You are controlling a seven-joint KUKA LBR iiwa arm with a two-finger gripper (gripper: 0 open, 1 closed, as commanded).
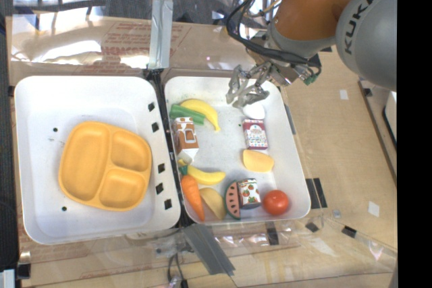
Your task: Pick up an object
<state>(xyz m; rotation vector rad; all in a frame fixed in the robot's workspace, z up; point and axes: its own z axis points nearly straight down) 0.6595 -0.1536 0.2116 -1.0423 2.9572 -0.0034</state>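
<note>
Gripper above the far end of the right bin

Gripper hangs over the far part of the right bin, and its metal fingers seem a little apart with nothing between them, though the glare there makes this hard to judge. No object is picked yet. Nearest below it is a small pink carton, standing free on bare floor, so I think it is the easiest target: come straight down over it, close across its narrow sides, then lift slowly. A banana lies just to the left, with something green touching it. Further toward the near wall, the carrot, tomato and melon slice are packed close together, which leaves little room for the fingers. The yellow tray lies alone in the left bin.
</note>
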